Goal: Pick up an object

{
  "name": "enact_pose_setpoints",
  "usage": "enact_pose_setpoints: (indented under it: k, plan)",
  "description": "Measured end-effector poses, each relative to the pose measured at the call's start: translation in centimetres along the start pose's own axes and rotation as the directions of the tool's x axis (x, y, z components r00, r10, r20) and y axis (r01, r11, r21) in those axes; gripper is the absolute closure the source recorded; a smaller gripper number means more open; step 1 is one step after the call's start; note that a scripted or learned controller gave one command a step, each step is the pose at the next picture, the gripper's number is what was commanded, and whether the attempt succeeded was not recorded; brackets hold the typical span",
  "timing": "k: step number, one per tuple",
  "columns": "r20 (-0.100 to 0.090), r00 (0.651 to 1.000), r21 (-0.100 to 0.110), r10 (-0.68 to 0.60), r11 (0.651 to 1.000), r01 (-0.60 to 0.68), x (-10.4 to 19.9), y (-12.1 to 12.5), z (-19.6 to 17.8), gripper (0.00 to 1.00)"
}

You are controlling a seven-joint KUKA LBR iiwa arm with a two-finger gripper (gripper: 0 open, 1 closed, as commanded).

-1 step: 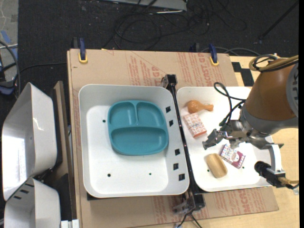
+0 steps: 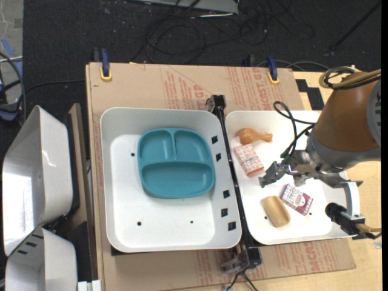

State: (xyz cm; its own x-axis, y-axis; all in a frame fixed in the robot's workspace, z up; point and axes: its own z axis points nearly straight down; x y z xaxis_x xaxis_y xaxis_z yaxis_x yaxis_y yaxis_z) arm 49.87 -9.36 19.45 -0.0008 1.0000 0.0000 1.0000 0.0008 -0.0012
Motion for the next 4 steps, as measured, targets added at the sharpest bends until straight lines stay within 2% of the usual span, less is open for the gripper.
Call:
enact_pose_setpoints:
  k: [2,3,4]
  plan:
    - [-0.001,1.000,0.004,0.002,1.000,-0.002,-0.6,0.7,10.5,0.00]
    - [-0.001,1.000,0.000,0.004,1.000,-0.004,-0.6,0.8,9.3,1.00]
    - [0.001,1.000,-0.005,-0.002,1.000,0.002,-0.6,1.3,3.1,1.00]
